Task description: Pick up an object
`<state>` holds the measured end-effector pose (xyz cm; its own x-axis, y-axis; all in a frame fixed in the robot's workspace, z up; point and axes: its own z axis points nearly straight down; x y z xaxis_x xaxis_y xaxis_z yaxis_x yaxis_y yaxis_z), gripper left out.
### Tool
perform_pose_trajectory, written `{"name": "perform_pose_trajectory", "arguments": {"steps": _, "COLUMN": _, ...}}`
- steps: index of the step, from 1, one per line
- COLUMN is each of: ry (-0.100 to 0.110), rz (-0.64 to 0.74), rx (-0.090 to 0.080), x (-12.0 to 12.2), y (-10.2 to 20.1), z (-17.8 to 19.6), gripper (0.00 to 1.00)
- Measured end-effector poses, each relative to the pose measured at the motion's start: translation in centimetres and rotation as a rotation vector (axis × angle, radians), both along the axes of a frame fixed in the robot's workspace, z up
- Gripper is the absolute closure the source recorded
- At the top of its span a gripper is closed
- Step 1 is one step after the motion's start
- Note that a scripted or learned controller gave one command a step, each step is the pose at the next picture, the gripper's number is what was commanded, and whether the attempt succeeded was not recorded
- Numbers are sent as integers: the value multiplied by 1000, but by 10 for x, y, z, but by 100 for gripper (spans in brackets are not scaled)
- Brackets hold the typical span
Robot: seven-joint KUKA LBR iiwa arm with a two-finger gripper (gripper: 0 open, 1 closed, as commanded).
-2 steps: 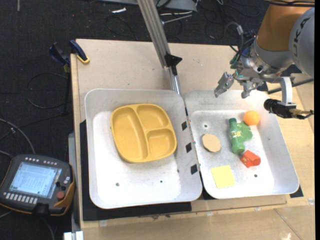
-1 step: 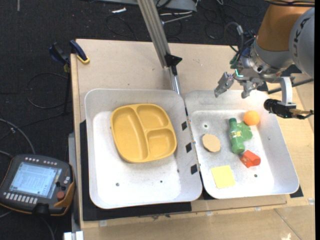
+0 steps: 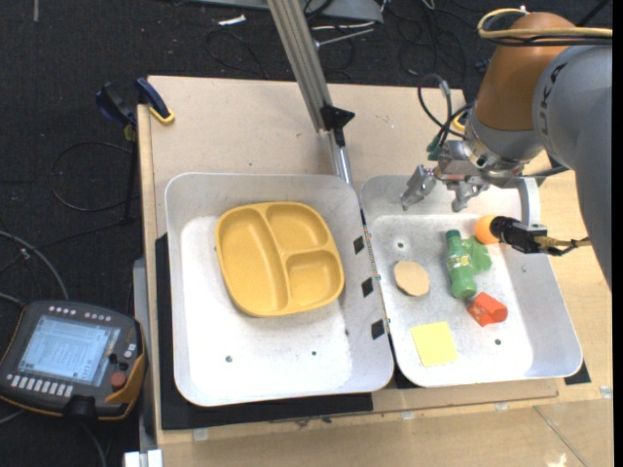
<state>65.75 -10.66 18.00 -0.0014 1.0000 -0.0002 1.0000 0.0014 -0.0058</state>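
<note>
One arm (image 3: pixel 545 86) hangs its open, empty pincer (image 3: pixel 438 195) over the right bin's (image 3: pixel 545 348) far edge.

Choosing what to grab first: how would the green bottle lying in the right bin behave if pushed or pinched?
The green bottle lies on its side and looks rounded, so a sideways push would probably roll it. It seems to be smooth plastic, likely light and a bit slippery. The red piece close by may get nudged.

Orange ball (image 3: pixel 484 228) partly hidden behind black cable end; arm (image 3: pixel 574 76) cut off at right edge; teach pendant (image 3: pixel 63 358) screen unreadable.
</note>
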Motion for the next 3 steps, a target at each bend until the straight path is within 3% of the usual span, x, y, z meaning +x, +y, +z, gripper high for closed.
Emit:
{"name": "perform_pose_trajectory", "arguments": {"steps": 1, "ry": 0, "rz": -2, "rx": 0, "x": 6, "y": -7, "z": -57, "gripper": 0}}
{"name": "perform_pose_trajectory", "arguments": {"steps": 2, "ry": -3, "rz": -1, "rx": 0, "x": 5, "y": -6, "z": -87, "gripper": 0}}
{"name": "perform_pose_trajectory", "arguments": {"steps": 3, "ry": -8, "rz": -1, "rx": -1, "x": 7, "y": -6, "z": -74, "gripper": 100}}
